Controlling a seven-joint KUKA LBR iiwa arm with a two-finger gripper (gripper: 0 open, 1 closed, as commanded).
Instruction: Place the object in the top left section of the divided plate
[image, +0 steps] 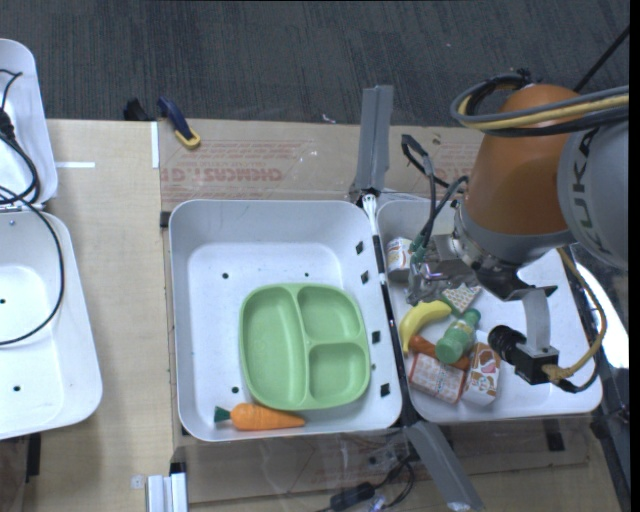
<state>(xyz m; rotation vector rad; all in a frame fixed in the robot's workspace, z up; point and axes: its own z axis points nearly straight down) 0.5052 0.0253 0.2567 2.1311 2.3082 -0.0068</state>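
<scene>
One green divided plate (304, 346) lies in the left bin (200, 300), a toy carrot (258, 418) beside it. Hand (432, 282) hovers over the right bin (570, 390); grip state cannot be determined.

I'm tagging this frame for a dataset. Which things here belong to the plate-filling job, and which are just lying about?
Part of the job:
green divided plate in the left bin
claw over the right bin
banana, green bottle and food packets, any of which may be the object

Lying about:
toy carrot beside the plate
blue clamp on the bench
</scene>
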